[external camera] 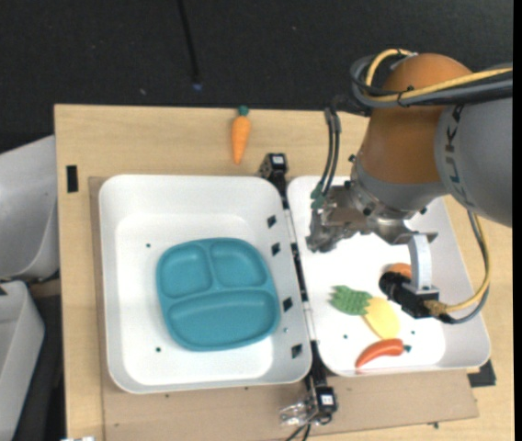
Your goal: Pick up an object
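Our gripper (pixel 327 231) hangs at centre right, fingers' state unclear; the yellow toy (pixel 381 318) lies lower right, long axis diagonal.

Two white bins sit side by side on a wooden bench (pixel 77 136). The left bin (pixel 123 338) holds a teal divided plate (pixel 217 292). In the right bin (pixel 463 338) the arm (pixel 417 127) reaches in from the right, its gripper (pixel 323 232) low over the bin's far left part, close to the wall between the bins. Nearer lie a green-and-yellow toy (pixel 367 309), a red pepper (pixel 380 352) and a partly hidden orange thing (pixel 397 271). A toy carrot (pixel 240 136) lies on the bench beyond the left bin.
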`<state>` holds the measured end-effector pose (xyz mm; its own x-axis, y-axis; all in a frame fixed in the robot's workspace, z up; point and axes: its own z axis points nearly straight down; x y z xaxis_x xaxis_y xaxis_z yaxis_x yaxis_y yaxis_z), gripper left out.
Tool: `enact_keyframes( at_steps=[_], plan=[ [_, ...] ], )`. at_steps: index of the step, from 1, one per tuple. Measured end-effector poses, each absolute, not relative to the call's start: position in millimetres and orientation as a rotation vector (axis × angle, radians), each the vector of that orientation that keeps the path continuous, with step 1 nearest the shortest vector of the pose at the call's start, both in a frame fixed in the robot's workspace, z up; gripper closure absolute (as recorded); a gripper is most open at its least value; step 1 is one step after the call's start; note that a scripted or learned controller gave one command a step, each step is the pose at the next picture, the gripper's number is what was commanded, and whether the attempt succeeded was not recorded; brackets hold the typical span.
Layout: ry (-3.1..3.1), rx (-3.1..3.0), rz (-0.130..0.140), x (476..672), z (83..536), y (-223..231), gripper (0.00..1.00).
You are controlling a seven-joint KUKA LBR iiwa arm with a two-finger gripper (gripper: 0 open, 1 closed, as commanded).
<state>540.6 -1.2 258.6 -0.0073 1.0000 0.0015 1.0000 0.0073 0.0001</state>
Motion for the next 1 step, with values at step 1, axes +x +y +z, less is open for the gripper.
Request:
enact_keyframes(
  at_steps=[1],
  plan=[
    [-2.228,-2.213,0.0,536.1,243.7,53.7,1.0]
  ],
)
